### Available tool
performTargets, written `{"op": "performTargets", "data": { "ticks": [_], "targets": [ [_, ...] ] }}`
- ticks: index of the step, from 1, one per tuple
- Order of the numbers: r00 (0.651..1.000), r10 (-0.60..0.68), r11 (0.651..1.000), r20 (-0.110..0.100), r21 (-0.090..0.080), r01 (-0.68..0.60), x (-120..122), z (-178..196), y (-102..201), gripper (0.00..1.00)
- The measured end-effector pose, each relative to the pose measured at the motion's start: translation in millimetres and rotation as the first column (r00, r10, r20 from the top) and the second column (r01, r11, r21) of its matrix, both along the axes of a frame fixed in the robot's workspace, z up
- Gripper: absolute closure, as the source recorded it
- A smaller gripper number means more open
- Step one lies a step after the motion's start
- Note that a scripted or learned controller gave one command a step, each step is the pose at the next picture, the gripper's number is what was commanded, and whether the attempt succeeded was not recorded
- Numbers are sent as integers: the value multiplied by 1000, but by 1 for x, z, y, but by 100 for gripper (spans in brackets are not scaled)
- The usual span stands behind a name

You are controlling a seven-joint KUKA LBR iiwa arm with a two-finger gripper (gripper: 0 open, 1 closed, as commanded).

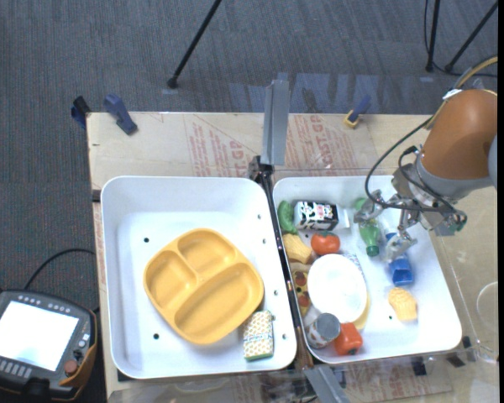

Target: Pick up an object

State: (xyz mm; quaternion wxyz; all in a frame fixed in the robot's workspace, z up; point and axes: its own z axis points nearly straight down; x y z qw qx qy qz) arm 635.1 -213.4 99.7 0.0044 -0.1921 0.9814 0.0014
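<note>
Pincer above right bin, round white plate, yellow divided tray

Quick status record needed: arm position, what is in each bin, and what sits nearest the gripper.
arm: over the right bin, upper right part
gripper: low among the items; finger state not readable
left bin: yellow tray, small patterned box
right bin: white plate, black-and-white carton, tomato, yellow toy
nearest gripper: blue item, green bottle
</note>
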Motion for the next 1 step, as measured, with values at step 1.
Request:
{"op": "performTargets", "data": {
  "ticks": [1],
  "targets": [
    [1000, 2, 1000, -5, -2, -2, -10, -12, 2, 0]
  ]
}}
